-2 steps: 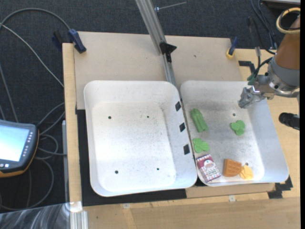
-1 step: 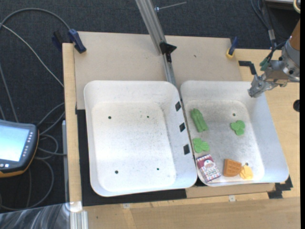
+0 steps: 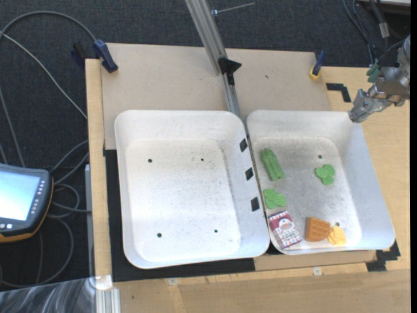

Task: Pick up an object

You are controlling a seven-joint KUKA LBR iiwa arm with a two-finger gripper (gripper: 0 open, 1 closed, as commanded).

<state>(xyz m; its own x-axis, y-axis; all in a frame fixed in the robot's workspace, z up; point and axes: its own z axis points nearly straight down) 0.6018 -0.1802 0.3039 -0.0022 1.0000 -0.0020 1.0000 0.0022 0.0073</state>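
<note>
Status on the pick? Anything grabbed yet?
Nothing looks done: the green stick, two green blobs, red packet, orange wedge and yellow piece all lie in the right bin. In hand: nothing visible; the gripper sits at that bin's far right corner, above the rim. Left: descend, grasp, lift.

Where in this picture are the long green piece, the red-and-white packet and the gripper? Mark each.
long green piece [image 3: 273, 164]: camera view, middle of its length.
red-and-white packet [image 3: 285, 230]: camera view, centre of its face.
gripper [image 3: 358, 115]: camera view, its lower tip.
</note>
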